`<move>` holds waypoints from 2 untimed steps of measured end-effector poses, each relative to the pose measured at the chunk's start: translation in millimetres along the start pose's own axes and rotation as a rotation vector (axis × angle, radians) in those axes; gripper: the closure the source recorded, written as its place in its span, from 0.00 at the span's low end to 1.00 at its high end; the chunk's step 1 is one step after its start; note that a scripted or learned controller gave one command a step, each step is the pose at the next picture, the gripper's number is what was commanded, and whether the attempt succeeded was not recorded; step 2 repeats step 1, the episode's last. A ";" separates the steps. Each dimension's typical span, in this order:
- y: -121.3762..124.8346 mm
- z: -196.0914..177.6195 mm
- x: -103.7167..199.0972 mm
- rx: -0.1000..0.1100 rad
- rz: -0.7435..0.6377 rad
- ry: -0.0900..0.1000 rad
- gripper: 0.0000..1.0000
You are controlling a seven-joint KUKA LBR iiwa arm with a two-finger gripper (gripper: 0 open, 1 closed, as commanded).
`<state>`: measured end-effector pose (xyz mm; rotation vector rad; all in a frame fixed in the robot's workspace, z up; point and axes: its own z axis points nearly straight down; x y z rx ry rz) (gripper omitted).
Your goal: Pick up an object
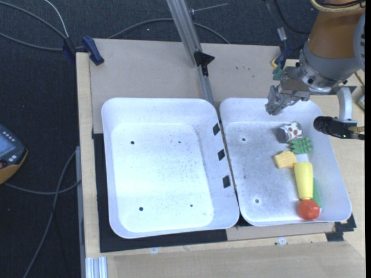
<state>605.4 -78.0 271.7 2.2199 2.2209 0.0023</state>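
The desk (151, 68) is carrying two shallow white bins side by side, with a metal pole (184, 22) slanting up behind them. The left bin (116, 120) is sitting next to the right bin (249, 207), their inner rims touching. The grey arm (333, 33) with its orange band is reaching in from the right, over the far end of the right bin. Its pincer (277, 106) is hanging above that bin's far rim, grasping nothing; whether it is released or clenched cannot be told. The objects are lying along the right side of the right bin, just beyond the pincer: a yellow cylinder (304, 179), a red ball (309, 209) touching its near end, a yellow block (284, 159), a green piece (301, 146), and a small grey and white toy (290, 132).
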 end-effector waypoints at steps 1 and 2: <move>-39.8 -84.2 -75.6 -0.004 0.005 -0.002 1.00; -39.8 -84.2 -75.6 -0.004 0.005 -0.002 1.00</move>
